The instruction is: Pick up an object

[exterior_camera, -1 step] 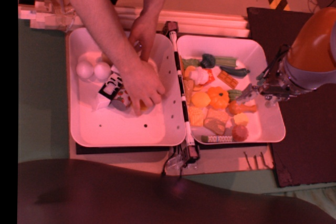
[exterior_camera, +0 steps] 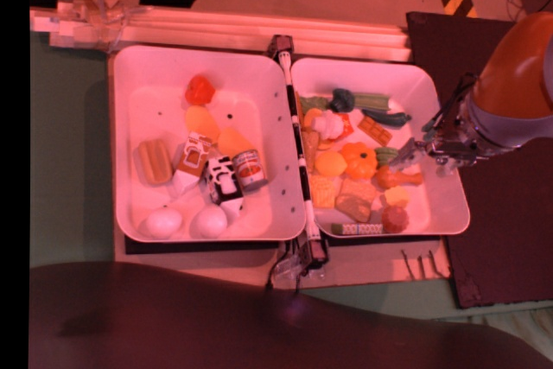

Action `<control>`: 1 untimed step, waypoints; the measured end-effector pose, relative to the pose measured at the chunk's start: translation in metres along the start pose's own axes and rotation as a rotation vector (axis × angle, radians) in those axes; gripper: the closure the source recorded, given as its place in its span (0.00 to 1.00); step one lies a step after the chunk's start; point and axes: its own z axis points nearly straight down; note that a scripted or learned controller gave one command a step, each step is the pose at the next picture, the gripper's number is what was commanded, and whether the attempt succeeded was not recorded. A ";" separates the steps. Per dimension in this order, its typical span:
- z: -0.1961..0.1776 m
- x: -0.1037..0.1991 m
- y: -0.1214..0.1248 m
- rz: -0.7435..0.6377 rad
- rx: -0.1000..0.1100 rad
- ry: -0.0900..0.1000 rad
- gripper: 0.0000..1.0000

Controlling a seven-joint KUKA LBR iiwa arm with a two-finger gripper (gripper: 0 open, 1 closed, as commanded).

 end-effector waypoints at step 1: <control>0.062 -0.003 0.001 0.001 0.008 0.003 0.00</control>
